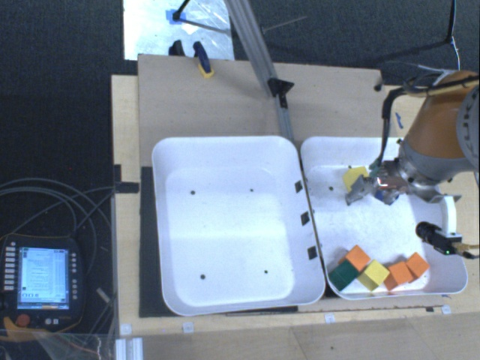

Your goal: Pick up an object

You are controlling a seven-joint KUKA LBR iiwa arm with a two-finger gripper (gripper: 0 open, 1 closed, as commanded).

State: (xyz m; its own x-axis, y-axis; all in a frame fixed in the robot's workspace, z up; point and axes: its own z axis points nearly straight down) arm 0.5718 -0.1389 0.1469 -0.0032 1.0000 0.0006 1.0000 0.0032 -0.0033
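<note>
Right bin (322, 201): hand (358, 193) by yellow block (355, 177), grip unclear; five blocks (379, 270) well apart.

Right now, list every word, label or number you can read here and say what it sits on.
None can be read.
Handheld control pendant: its lit screen carries lines of text, too small and blurred to read.
Coloured blocks and both white bins: no markings visible.
</note>
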